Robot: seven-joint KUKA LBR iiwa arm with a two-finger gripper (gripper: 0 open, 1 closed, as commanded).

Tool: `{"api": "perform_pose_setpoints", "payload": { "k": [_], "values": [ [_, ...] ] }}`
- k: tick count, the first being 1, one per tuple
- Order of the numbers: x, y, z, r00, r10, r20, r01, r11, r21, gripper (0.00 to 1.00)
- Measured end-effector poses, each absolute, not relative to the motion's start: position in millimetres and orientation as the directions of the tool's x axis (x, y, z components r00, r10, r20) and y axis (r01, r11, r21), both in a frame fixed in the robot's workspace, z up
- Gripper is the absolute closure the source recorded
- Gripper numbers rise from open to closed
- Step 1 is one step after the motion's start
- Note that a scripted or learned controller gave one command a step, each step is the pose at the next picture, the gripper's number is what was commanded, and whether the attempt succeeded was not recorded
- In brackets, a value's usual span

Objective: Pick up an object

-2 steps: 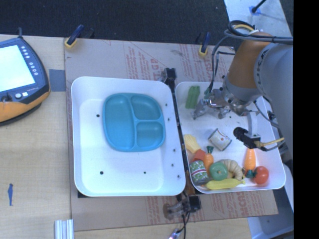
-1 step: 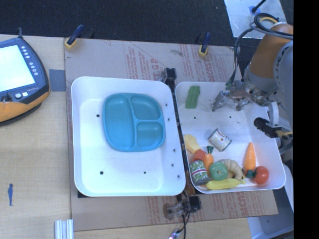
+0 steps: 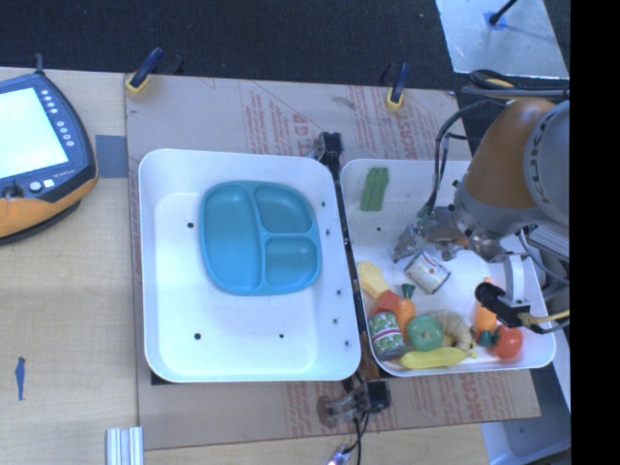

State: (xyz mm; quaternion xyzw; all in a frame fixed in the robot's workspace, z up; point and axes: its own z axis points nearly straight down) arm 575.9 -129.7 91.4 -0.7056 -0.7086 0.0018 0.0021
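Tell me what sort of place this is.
Probably a robotics lab bench set up for grasping trials: a robot arm reaches over two white bins, one holding toy food, and a teach pendant lies beside them.

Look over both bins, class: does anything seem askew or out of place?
Nothing looks damaged or spilled. The toys are heaped in the right bin's near end, while the green block lies alone at its far end.
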Motion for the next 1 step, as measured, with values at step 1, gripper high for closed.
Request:
{"api": "perform_pose_setpoints", "payload": {
  "k": [1],
  "values": [
    [647.5, -142.1, 92.2, -0.004, 1.000, 0.000, 1.000, 0.004, -0.002, 0.00]
  ]
}}
